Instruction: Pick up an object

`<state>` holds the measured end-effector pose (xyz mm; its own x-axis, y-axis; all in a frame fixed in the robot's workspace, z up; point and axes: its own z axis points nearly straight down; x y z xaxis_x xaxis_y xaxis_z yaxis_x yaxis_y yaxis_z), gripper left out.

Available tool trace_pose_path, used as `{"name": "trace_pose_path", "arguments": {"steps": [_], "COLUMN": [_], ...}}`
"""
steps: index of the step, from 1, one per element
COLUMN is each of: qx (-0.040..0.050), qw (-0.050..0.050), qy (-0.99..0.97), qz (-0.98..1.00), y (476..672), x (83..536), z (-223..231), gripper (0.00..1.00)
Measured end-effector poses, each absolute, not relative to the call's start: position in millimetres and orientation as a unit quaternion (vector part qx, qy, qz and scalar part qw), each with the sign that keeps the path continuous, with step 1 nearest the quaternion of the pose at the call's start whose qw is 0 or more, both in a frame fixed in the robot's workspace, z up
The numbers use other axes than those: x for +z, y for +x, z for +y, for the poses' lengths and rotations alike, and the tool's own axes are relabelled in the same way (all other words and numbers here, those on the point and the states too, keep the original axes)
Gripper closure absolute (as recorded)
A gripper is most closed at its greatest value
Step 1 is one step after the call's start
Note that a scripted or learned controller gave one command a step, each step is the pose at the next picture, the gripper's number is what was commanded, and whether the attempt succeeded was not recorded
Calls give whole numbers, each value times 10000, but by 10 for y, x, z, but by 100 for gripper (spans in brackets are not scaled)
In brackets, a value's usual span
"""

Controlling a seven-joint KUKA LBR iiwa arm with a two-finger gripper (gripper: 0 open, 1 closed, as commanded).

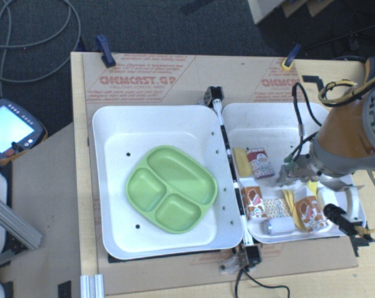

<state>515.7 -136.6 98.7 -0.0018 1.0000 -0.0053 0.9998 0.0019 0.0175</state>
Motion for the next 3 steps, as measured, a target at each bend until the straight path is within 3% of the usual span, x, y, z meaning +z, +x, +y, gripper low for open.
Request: {"name": "trace_pose_path", "arguments": {"steps": [1,2,3], "qx": [43,9,1], "qw": [78,6,11], "qy": [7064,7065,7065], "qz": [7077,7077,7077], "y": [5156,5994,5991], "x": [987,853,946], "z": [-1366,-940,-945], "gripper": [0,0,100]}}
